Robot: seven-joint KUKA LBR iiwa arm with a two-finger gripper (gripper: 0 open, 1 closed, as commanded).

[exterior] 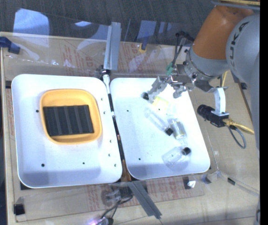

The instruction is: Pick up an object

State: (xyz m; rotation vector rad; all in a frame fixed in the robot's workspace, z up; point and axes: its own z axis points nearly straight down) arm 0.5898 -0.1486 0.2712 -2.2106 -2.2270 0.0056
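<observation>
The left bin (63, 168) holds an orange tray (69, 115) with a dark ribbed insert, with bare white floor along its lower half. In the right bin (134, 149), clear plastic bottles (171, 125) lie right of centre; the bin's left side is open. The tool (164, 89) hangs over the upper edge of that bin, jaws spread apart, gripping nothing. "KUKA" lettering shows partly on the arm (239, 29) at upper right.
</observation>
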